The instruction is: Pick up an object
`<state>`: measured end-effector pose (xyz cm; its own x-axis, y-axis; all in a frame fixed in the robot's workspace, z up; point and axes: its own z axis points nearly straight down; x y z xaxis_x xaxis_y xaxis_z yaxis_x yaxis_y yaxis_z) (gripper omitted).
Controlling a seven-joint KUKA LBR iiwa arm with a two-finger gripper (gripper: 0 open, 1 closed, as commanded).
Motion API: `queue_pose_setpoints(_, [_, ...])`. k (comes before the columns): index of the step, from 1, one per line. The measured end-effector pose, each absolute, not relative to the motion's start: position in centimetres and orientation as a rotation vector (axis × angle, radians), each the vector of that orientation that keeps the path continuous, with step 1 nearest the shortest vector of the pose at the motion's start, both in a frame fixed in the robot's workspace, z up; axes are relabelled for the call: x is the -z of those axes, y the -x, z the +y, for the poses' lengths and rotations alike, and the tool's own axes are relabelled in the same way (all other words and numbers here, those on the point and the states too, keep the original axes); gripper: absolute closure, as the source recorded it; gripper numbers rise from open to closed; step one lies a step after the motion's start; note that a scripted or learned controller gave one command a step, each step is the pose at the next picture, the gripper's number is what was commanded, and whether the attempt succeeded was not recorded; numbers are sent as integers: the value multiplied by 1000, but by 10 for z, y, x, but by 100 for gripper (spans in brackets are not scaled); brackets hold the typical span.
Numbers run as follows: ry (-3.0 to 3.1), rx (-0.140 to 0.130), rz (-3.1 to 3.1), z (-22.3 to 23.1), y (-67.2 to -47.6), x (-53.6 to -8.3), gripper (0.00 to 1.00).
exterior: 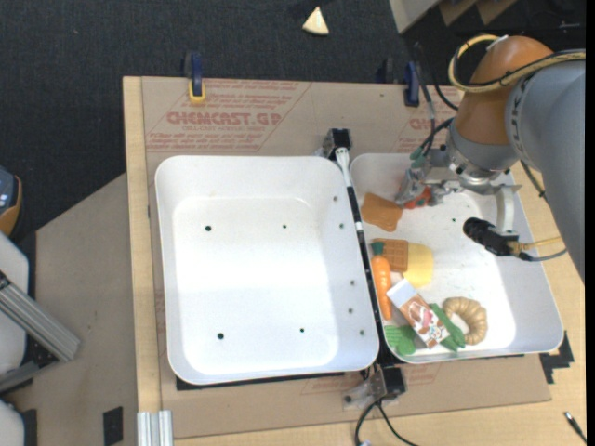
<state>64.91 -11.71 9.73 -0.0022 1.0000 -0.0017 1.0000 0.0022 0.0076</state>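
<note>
Currently, camera view: gripper (416,191) low at 12 o'clock of right bin (539,316), finger state indeterminate; tan wedge (381,212) just beside at its 8 o'clock; carrot (381,286), croissant (468,317) toward 6. Step, judged: approach. Next: descend, close on wedge.

**Count of things on the worktop**

Two white bins: left bin (177,249), right bin (530,295). In the right bin lie one tan block (381,212), one yellow piece (416,263), one carrot (382,286), one small printed packet (420,316), one croissant (468,316). Two blue clamps (195,72).
</note>
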Motion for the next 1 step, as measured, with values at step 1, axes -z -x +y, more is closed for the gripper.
queue_pose_setpoints(1, [-2210, -12, 2223, -66, -634, -192, 100])
